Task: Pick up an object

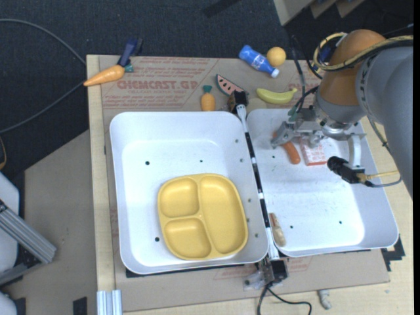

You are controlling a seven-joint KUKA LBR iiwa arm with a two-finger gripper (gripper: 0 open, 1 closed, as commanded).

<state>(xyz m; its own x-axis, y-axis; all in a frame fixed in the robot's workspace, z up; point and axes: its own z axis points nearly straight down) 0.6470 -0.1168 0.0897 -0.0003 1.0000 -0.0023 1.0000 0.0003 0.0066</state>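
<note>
Grey gripper [293, 131] sits low in the right bin [328, 228] beside an orange sausage [292, 153] — finger spacing unreadable.

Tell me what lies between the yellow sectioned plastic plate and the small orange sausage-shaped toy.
In the camera view, bare white floor of the left bin, then the dark divider where both bins meet, separate the yellow sectioned plate from the orange sausage toy.

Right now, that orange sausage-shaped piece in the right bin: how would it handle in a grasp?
The orange piece looks rounded and elongated, so it may roll sideways if nudged. Probably light plastic, likely stiff. The smooth surface could slip between the gripper fingers.
</note>
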